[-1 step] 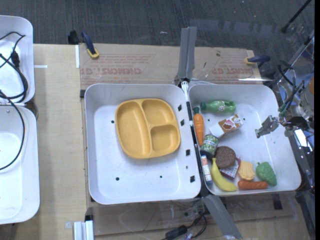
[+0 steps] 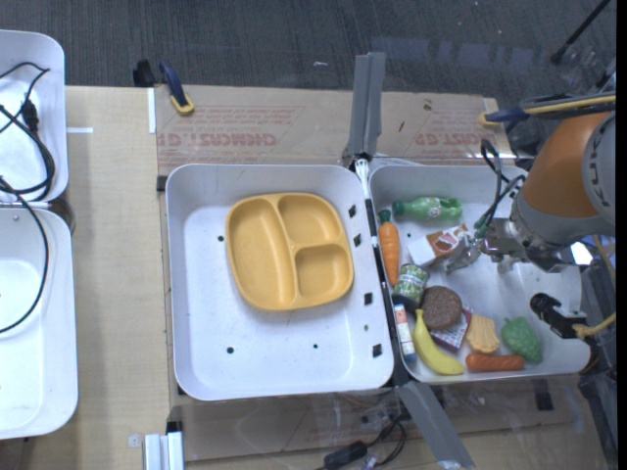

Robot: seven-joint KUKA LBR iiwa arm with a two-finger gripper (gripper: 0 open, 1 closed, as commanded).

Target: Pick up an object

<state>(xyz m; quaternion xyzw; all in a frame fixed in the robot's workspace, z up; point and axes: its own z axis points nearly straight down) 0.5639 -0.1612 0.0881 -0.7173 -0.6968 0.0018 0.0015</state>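
Two shallow white bins are carried side by side on the wooden surface (image 2: 108, 292). A yellow divided plate (image 2: 290, 250) lies in the left bin (image 2: 196, 360); toy foods are crowded in the right bin (image 2: 573, 365), among them a carrot (image 2: 390, 251), a green bottle (image 2: 428, 208) and a banana (image 2: 434, 348). The end effector (image 2: 468, 251) is lowered near a small red-and-white packet (image 2: 443, 242). Whether it is clenched or released cannot be told; nothing is seen lifted, so the pick is judged not yet done.

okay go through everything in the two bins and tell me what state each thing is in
Yellow divided plate: flat in left bin, nothing on it.
Green bottle: lying on its side.
Carrot: lying along right bin's left wall.
Banana: lying flat.
Gripper: low in right bin, grip unclear.
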